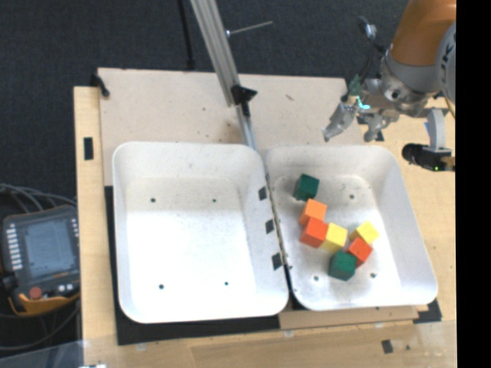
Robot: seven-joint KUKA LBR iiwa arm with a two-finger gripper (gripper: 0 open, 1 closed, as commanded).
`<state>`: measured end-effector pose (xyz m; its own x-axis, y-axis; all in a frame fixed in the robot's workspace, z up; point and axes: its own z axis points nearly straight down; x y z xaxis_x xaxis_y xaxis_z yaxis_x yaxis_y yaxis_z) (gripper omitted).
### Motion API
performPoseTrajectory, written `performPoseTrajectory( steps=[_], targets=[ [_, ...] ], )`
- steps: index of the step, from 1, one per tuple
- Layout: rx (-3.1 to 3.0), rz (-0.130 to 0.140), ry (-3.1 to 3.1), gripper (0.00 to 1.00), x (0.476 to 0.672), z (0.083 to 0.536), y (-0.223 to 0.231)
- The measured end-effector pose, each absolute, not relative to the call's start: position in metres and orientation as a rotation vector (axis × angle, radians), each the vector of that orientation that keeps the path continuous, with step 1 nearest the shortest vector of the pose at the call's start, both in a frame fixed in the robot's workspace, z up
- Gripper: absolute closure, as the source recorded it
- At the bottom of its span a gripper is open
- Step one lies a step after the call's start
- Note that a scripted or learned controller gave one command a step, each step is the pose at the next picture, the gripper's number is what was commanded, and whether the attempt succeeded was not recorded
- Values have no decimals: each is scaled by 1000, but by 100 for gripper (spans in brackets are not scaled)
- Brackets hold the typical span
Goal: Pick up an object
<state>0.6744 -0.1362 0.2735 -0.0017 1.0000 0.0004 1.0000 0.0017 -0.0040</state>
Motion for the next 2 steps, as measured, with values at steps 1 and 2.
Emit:
performPoseTrajectory(
  steps=[1, 2],
  targets=[
    [-2219, 3, -2227, 0, 675, 277, -137],
    [-2221, 7, -2219, 0, 675, 214, -142]
  ],
)
